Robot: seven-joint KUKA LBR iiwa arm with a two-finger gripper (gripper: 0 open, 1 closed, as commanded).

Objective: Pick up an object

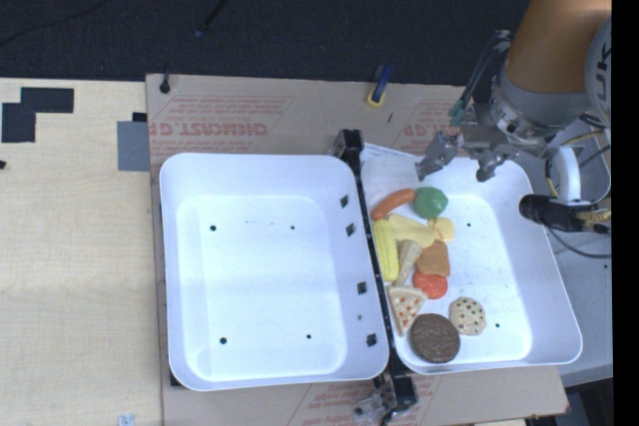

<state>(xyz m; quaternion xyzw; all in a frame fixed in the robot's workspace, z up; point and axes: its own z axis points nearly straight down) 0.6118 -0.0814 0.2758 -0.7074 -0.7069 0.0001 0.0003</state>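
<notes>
Camera view from above the bench: the grey arm with its orange band reaches in from the right and holds its gripper (461, 159) over the far edge of the right bin (544, 309). Its two dark fingers stand apart, with nothing between them. Just below them lies a cluster of toy food along the bin's left side: a green ball (431, 202) beside an orange carrot (392, 203), a yellow corn cob (385, 249), pale yellow pieces, a red tomato (431, 285), a pizza slice (404, 305), a chocolate-chip cookie (466, 315) and a dark brown round patty (435, 338) nearest the front rim. The left bin (190, 244) sits touching the right one, both resting on a sheet of brown cardboard (300, 115).
</notes>
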